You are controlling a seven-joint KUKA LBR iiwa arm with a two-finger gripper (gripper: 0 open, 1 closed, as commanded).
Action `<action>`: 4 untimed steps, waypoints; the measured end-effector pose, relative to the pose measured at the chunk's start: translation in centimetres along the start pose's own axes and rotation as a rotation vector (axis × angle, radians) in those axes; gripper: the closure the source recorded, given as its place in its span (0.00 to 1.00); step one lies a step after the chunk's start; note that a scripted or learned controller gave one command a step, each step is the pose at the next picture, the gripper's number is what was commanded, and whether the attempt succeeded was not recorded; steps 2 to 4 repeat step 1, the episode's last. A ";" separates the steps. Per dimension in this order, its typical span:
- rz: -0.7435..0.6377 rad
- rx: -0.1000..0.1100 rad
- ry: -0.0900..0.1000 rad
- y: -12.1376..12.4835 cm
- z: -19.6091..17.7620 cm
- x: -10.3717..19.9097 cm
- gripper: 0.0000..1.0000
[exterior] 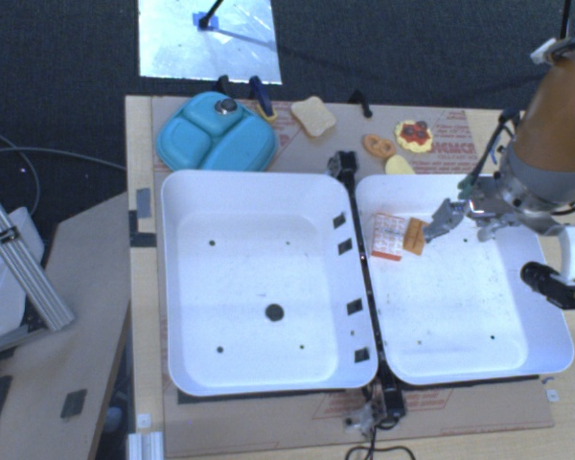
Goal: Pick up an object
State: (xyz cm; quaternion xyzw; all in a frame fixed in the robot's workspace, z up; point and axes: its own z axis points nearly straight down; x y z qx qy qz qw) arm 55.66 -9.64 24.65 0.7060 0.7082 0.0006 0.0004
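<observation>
Metal end effector (445,220) fingers' state unclear, just beside flat printed card (387,237) and orange block (414,237), smooth white bin (479,353)

Left bin (201,257) open — packet (387,237) crowds right bin (479,343).

Light is even and fairly bright, with a cool, bluish cast. The two white bins (259,286) come out nearly blown, their floors pale and flat with little texture. Shadows are soft: a faint grey band lies along the inner walls of each bin, and a darker one under their lower rims. The shiny panel (209,25) at the upper left of the frame glares with streaky reflections. The dark floor around the table (297,127) is grainy. The arm (556,113) at right looks slightly soft. Overall sharpness is modest.
</observation>
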 end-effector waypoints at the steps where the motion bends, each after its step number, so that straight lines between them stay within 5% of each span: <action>1: -0.009 0.000 0.004 0.1 0.8 8.6 0.00; 4: -0.009 0.000 0.004 0.1 0.8 8.6 0.00</action>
